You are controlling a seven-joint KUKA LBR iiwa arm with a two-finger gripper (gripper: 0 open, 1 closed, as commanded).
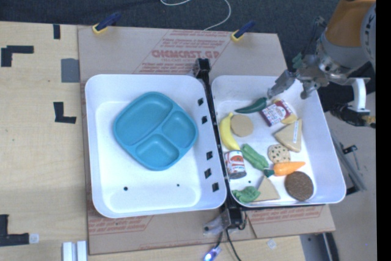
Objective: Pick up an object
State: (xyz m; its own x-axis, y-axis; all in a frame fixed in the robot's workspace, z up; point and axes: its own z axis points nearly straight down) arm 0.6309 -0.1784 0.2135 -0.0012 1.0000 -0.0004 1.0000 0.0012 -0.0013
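My gripper (294,86) hangs over the far right of the right bin (327,150), with its two fingers spread apart and nothing between them. The left finger (280,84) points down toward a dark green pepper (250,106) and a red snack packet (276,112). Below these lie a yellow banana (228,132), a tan round cookie (242,126), a cheese wedge (289,136), a green pea pod (255,156), a chip cookie (278,153), an orange carrot (287,168), a small can (236,164), a brown round patty (299,185), a sandwich triangle (267,191) and a green leafy piece (246,195).
The left bin (101,192) holds a blue divided plate (156,129). Both bins rest on a cardboard sheet (177,55) held by yellow and blue clamps. A white cable (201,0) loops on the dark floor behind. The grey and orange arm (351,21) comes in from the upper right.
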